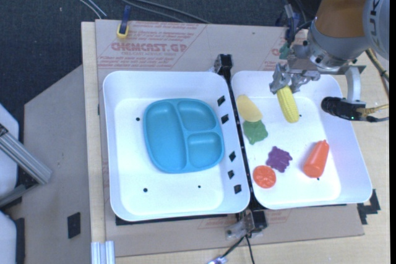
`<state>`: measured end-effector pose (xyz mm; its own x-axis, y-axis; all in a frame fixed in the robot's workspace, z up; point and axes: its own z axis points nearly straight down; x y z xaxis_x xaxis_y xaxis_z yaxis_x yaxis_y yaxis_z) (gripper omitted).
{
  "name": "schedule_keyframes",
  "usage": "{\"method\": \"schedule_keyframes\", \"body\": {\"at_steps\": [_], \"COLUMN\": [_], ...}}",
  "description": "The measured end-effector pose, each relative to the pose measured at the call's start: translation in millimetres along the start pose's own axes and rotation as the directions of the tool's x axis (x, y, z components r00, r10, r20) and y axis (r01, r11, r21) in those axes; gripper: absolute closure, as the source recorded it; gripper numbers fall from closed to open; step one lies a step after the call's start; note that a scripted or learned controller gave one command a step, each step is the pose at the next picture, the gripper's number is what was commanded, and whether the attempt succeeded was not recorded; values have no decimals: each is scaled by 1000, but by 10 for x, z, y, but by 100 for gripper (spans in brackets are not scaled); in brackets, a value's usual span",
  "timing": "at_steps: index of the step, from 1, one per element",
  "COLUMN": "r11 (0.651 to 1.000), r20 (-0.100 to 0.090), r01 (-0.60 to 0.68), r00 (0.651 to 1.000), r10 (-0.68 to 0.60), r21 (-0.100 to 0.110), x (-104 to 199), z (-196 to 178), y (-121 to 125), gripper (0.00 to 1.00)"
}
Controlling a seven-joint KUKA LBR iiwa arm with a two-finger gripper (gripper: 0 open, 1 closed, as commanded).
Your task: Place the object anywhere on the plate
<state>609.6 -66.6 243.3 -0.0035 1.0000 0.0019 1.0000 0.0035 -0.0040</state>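
Note:
A yellow corn cob (289,106) lies tilted in the right bin (346,188), near its far side. My gripper (288,85) hangs right over the cob's upper end, touching or nearly touching it. From this angle I cannot make out whether the cob is gripped. The blue sectioned plate (183,134) rests in the middle of the left bin (124,182), with nothing on it.
Also in the right bin are a yellow lemon-like piece (249,109), a green piece (255,131), a purple piece (279,158), a red-orange round piece (265,177) and an orange carrot (316,158). A black divider (230,127) runs between the bins.

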Motion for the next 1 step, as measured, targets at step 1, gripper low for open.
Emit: {"method": "schedule_keyframes", "body": {"at_steps": [1], "r11": [1000], "r20": [0], "r01": [0], "r00": [1000], "r10": [0], "r21": [0], "x": [420], "z": [77], "y": [-156], "gripper": [100]}}
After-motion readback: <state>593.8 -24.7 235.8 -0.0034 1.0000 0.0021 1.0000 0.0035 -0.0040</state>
